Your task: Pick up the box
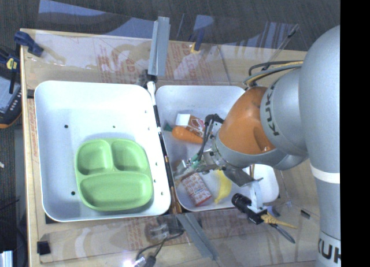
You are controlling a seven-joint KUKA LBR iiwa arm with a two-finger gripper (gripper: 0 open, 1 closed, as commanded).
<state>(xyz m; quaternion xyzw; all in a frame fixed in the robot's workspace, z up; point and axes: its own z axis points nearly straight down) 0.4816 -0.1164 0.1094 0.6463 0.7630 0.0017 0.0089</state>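
Seen from above, a grey and orange robot arm (260,127) reaches from the right into the right-hand white bin (231,93), its jaws (193,166) hanging low over a small red and white box (196,189) that lies flat near the bin's front edge, beside a banana (223,186) and in front of a carrot (186,135). Whether the jaws are open or closed cannot be told, and nothing visibly sits between them. This looks like the approach step; next, the jaws would need to straddle the box and close before lifting, while the left bin (52,144) holds a green divided plate (113,174).

Glossy white plastic bins (58,144), a matt green plastic tray (113,174), a wooden bench (87,55).
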